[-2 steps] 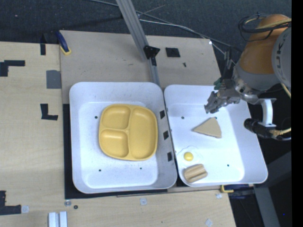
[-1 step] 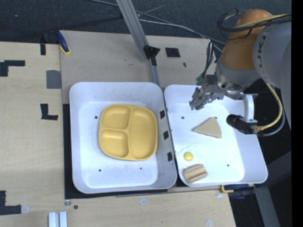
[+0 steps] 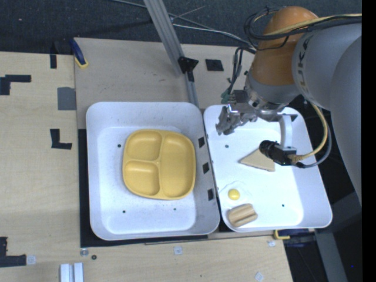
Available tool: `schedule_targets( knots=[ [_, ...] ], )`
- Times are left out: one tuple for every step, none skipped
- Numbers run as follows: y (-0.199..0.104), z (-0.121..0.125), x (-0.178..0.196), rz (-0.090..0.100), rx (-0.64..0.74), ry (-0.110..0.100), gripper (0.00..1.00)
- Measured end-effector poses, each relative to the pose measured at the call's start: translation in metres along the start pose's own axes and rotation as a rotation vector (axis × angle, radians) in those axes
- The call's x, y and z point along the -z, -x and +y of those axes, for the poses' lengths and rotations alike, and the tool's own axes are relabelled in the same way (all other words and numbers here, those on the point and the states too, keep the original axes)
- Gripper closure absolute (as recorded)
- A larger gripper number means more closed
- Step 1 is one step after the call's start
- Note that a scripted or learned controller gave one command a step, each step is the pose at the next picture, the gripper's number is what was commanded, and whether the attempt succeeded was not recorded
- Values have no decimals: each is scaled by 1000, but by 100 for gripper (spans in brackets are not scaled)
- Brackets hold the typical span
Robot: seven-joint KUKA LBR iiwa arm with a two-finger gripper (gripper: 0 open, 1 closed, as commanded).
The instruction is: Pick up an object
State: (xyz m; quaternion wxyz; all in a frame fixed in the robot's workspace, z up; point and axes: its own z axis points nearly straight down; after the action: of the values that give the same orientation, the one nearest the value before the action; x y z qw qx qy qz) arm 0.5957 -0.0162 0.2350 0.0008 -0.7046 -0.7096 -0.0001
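Over the right bin, far-left corner: gripper (image 3: 226, 124), hanging from the grey arm (image 3: 329, 51) with its orange band (image 3: 282, 46); open or closed state not discernible at this angle, nothing visibly between its tips.
Right bin (image 3: 305, 213): shallow, white, touching the left bin along their shared edge; carries three small items.
Wedge (image 3: 258, 160): tan, triangular, flat on the floor of the right bin around its middle, near and to the right of the gripper, apart from it.
Black fitting (image 3: 276, 152): dark cylindrical piece on the arm's cable, just beside the right end of the wedge; contact between them unclear.
Yellow piece (image 3: 234, 194): small, round, on the near-left part of the right bin's floor, apart from the wedge.
Bread roll (image 3: 241, 214): brown, oblong, lying at the near edge of the right bin, just near of the yellow piece.
Left bin (image 3: 106, 157): shallow, white, holding one item.
Divided plate (image 3: 159, 163): yellow, three compartments, upright and flat in the middle of the left bin, well apart from the gripper.
Surface (image 3: 35, 187): pale wood, marked with black tape pieces on the left side.
Metal post (image 3: 167, 31): grey, slanting from the far edge down to the far rim between the bins.
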Motion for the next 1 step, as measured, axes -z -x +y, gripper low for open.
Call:
schedule_targets(
  knots=[
    [-51, 4, -16, -1, -1, -3, 100]
  ],
)
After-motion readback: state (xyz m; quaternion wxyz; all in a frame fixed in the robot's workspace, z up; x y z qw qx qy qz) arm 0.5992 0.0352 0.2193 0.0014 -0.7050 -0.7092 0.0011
